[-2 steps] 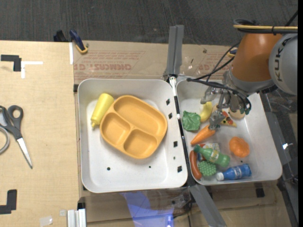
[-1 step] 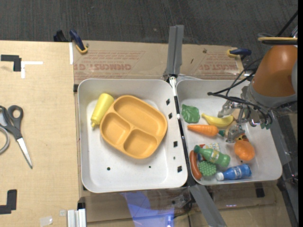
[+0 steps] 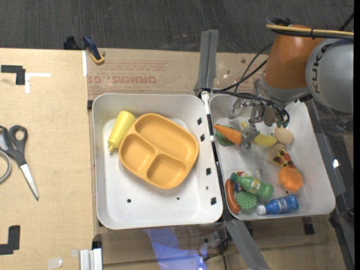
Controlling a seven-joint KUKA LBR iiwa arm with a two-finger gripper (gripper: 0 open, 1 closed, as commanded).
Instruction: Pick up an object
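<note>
tool [image 3: 249,133] over right bin [image 3: 318,202] — beside carrot [image 3: 229,132]

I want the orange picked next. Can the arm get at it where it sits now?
Probably yes. The orange lies uncovered in the right bin, near the gripper, with only the pizza slice close beside it.
</note>
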